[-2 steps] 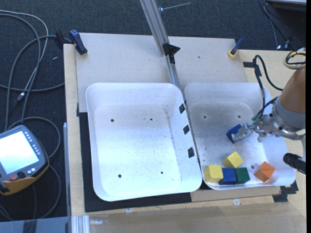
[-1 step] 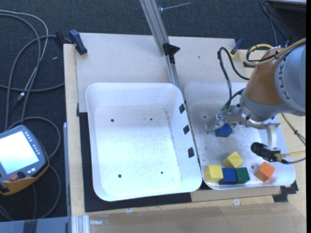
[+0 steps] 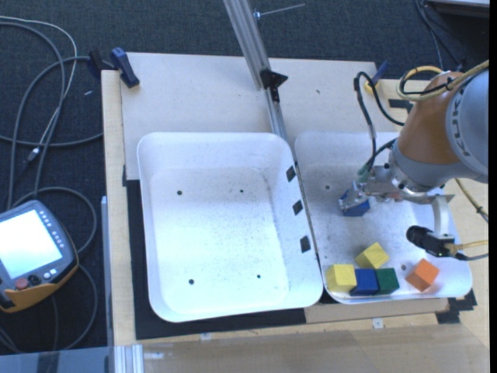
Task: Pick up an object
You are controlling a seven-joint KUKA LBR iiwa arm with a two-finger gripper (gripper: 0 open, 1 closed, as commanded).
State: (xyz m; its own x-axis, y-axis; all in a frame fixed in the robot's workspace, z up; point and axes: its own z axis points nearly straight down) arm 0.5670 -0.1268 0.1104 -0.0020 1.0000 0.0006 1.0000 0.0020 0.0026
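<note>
My gripper (image 3: 355, 203) hangs over the middle of the right bin (image 3: 318, 150), pointing left. Several blocks lie near this bin's front edge, below and to the right of the gripper. A yellow block (image 3: 373, 256) is the closest to it. Along the front rim sit a second yellow block (image 3: 340, 277), a blue block (image 3: 365, 281) and a green block (image 3: 387, 280), touching in a row. An orange block (image 3: 423, 274) lies apart at the front right. Something small and bluish shows at the gripper's tip; I cannot tell whether it is a held object.
The left bin (image 3: 155, 154) stands beside the right one, their walls meeting along a slanted divide. A metal pole (image 3: 248, 37) rises from the back of the bench. A teach pendant (image 3: 31, 251) and cables lie on the floor at left.
</note>
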